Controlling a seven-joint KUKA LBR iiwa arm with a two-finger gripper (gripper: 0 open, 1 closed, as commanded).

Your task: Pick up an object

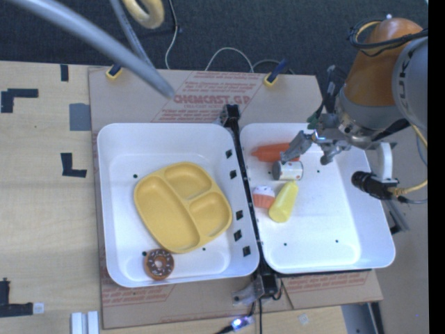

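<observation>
Camera view: 2 shallow white plastic bins side by side on a brown cardboard sheet (208, 92) printed with red lettering. Left bin (115, 186): smooth yellow tray (182, 205) with 3 rounded compartments at centre; small round doughnut (158, 264), brown with sprinkles, at 7 o'clock from the tray, apart from it. Right bin (334, 235): long orange carrot-shaped piece (268, 152) at 10 o'clock in the bin; small white block (290, 172) with a yellow edge just at 4 o'clock from it; glossy yellow bottle-like cylinder (283, 202) lying tilted below the block; small orange-and-white piece (263, 197) touching the cylinder at its 9 o'clock. Grey metal gripper (293, 157) low over the white block, dark fingers (297, 147) spread apart, nothing seen clamped between them. Rounded orange band (379, 51) on the arm at 1 o'clock from the gripper.
</observation>
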